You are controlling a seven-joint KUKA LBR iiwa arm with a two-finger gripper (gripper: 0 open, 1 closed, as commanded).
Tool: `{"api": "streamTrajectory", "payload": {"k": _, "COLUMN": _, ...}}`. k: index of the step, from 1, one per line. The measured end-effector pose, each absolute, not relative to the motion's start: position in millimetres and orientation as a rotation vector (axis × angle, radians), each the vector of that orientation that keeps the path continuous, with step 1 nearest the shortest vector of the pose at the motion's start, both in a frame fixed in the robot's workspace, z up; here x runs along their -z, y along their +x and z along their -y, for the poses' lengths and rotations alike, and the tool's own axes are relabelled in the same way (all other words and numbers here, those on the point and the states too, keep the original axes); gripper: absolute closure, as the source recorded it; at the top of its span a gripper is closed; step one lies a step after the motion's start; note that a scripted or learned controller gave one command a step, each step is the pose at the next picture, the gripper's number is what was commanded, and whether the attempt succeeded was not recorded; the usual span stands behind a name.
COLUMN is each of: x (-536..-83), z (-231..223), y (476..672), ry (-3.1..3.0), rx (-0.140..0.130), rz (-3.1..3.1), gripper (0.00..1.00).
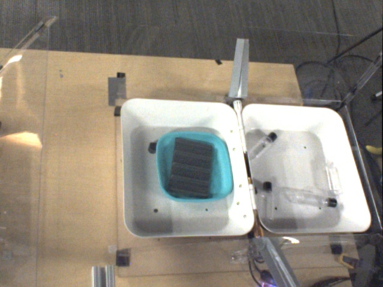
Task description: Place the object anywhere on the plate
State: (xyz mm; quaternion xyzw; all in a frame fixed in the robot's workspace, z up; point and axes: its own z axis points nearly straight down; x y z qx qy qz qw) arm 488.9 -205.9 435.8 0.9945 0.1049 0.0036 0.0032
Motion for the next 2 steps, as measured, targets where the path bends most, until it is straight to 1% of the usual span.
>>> {"api": "streamTrajectory", "payload": {"k": 1, "x": -429.5, "z": 203.9, "y": 625.0, "ry": 3.120, "rx": -0.012, "rz": -0.331, "gripper": 0.00}}
{"api": "streamTrajectory", "payload": {"k": 2, "x": -436.2, "z": 205.2, "y": 559.5, "ry": 3.120, "rx": -0.011, "rz": -0.339, "gripper": 0.00}}
